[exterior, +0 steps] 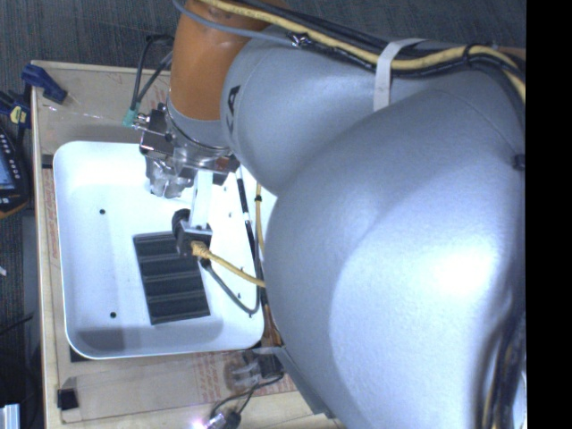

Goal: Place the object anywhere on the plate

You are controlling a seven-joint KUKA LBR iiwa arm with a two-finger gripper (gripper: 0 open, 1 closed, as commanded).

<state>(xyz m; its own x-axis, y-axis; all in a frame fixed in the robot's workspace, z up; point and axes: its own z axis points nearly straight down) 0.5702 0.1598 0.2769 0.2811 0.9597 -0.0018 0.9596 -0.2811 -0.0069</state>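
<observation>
The metal 2-finger tool (167, 179) hangs over the shallow white plastic bin (80, 239) at 10 o'clock; whether it is spread, I cannot tell. A dark ribbed rectangular plate (172, 278) lies at 7 o'clock of it.

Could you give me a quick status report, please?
Gripper over the left bin. Dark ridged plate lies in the bin. Arm blocks the right side.

The grey arm (384, 239) reaches in from the right, its bulk nearest the camera. Its orange band (201, 56) sits above the wrist, and the gripper (170, 179) points down and to the left.
</observation>
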